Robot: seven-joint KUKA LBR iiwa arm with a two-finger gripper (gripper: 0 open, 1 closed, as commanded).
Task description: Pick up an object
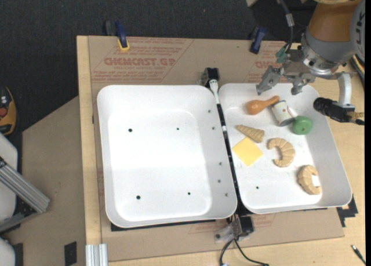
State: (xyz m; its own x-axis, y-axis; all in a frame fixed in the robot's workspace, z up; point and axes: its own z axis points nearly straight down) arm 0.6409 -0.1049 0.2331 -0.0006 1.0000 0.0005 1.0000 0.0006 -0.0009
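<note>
In the right bin (342, 185), spread gripper (282, 84) hovers just above orange drumstick (261, 105).

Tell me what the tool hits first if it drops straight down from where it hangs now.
Most likely the small can, lying on its side in the right bin just below the open tool. The orange drumstick lies close beside it, so it could be struck instead; depth is hard to judge from this slant.

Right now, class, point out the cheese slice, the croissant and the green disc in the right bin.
cheese slice (247, 152), camera view, middle of its flat top.
croissant (283, 152), camera view, middle of its curve.
green disc (301, 125), camera view, centre of its face.
</note>
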